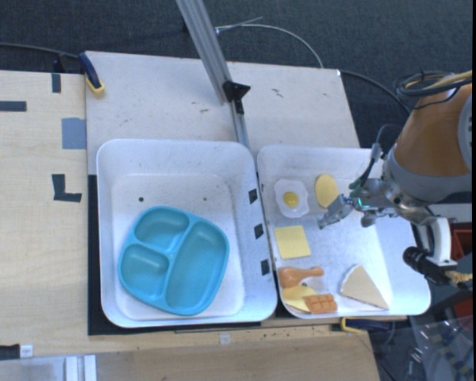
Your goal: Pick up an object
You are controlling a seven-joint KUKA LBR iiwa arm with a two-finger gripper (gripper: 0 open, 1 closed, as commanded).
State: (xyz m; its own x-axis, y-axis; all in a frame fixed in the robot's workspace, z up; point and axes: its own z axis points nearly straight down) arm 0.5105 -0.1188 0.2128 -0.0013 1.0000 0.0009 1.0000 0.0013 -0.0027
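claw (331,215) hangs open, holding nothing, just right of fried egg (290,198)

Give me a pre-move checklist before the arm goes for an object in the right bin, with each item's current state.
1. Gripper positioned over the right bin: ok.
2. Target close by: yellow oval piece sits just beside the gripper: ok.
3. Nothing held yet between the fingers: ok.
4. Finger opening wide enough: cannot tell.
5. Neighbours apart from the target: fried egg lies close to its left, cheese square lies below: ok.
6. Blue divided plate lies in the left bin, off the path: ok.
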